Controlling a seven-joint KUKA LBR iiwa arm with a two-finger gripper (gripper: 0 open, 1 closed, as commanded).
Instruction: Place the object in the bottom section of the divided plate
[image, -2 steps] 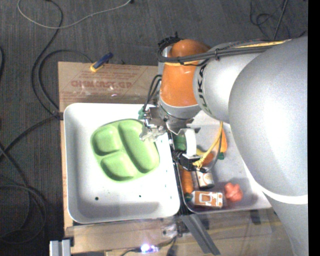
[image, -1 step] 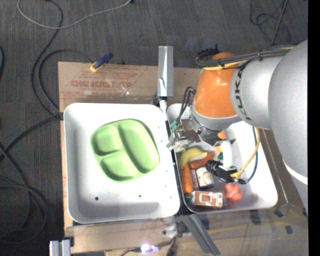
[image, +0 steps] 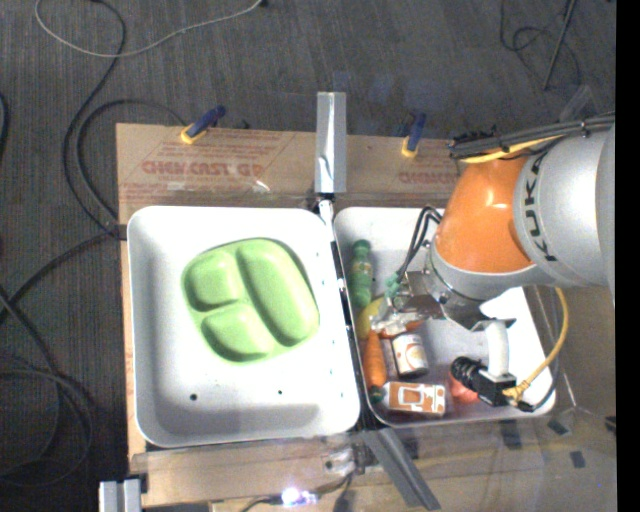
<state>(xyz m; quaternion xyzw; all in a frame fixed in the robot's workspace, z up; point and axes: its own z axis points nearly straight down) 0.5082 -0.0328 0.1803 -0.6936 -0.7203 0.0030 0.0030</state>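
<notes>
While its opening cannot be told, end effector (image: 405, 318) hangs over small can (image: 409, 353) (right bin (image: 540, 330)).

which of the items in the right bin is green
The green bottle, lying along the right bin's left wall near the top; below it sit a yellow item and an orange carrot.

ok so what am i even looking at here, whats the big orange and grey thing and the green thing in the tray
One camera looks down at a slant on a bench with two white bins. The grey and orange thing is a robot arm reaching in from the right. Its pincer hangs low over the right bin, above a clutter of small items: a green bottle, a carrot, a small can, an orange box. I cannot tell whether it grips anything. The green thing is a divided plate in the left bin.
</notes>
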